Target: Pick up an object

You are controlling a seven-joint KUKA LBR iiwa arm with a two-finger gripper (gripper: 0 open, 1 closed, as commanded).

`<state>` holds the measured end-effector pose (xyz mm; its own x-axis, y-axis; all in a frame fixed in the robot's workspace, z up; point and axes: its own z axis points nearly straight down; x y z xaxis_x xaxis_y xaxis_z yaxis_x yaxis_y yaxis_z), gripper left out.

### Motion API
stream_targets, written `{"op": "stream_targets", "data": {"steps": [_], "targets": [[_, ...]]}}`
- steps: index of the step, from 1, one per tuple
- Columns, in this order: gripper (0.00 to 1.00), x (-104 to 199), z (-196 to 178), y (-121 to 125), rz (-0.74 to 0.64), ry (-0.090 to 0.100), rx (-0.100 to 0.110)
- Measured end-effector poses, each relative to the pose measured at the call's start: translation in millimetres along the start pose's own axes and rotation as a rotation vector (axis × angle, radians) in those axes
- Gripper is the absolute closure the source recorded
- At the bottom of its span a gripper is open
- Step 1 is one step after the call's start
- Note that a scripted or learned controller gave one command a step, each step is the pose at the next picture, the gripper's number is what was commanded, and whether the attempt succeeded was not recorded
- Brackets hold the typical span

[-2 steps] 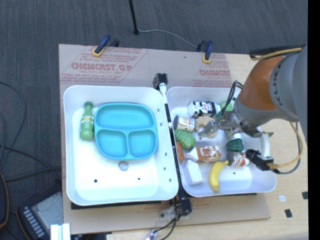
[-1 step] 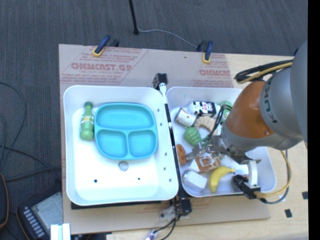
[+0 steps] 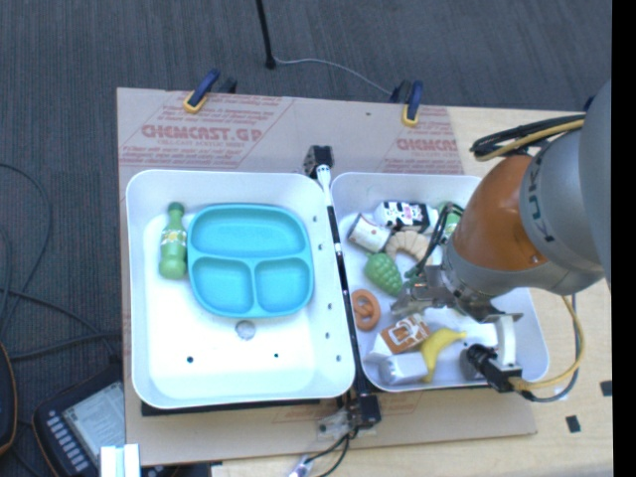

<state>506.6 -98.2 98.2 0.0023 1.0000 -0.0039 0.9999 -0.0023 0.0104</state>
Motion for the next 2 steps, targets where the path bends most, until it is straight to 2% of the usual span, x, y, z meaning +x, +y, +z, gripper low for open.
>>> {"op": "stream_targets", "data": {"steps": [1, 2], "targets": [[1.00, 0.3, -9.3, 0.1, 0.000, 0.001, 0.001], [0.00, -1.3, -9.6, 0.1, 0.001, -0.002, 0.000]]}}
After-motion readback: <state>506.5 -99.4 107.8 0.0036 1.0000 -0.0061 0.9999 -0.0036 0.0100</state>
